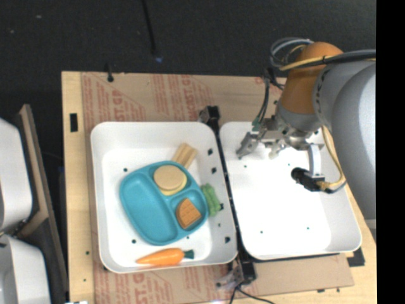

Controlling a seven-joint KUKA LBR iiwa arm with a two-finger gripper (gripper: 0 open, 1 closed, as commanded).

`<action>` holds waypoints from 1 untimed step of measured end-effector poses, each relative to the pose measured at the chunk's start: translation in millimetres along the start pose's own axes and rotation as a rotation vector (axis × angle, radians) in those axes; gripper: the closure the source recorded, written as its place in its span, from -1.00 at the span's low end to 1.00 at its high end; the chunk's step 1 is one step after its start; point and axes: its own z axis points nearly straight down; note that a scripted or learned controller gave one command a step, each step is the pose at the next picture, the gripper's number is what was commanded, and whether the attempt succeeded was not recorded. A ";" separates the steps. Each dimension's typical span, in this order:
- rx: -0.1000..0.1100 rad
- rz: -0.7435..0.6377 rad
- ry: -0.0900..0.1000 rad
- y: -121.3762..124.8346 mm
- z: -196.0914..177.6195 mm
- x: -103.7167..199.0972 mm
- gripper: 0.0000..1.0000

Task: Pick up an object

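Step in hand: I judge this as the approach, before any grasp. Nothing sits between the fingers, and the tool (261, 143) hangs over the far edge of the right bin (297, 233).
Next move: I would carry the tool across the divider, toward the camera's left, and bring it down over one of the loose pieces. The carrot looks the simplest pick to me, since it lies alone on bare bin floor.
Worktop (145, 97): wooden, carrying both bins, with a long bare stretch to the left of the tool.
Arm (351, 106): grey, with the orange band above the wrist, coming in behind the tool.
Left bin (104, 170): left of the tool, and it holds every object I can see.
Blue tray (149, 208): well left of the tool and nearer the camera, a divided dish.
Carrot (163, 256): well apart from the tool, at the left bin's near edge.
Round cracker (171, 178): in the tray's upper compartment, left of the tool.
Brown bread piece (188, 213): in the tray's right compartment.
Wooden block (185, 153): just off the tray's far rim, the piece closest to the tool.
Green piece (211, 199): touching the tray's right rim.
Tool state: the fingers stand spread, gripping nothing.
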 end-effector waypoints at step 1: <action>-0.004 -0.002 0.000 15.4 30.0 2.8 -1.00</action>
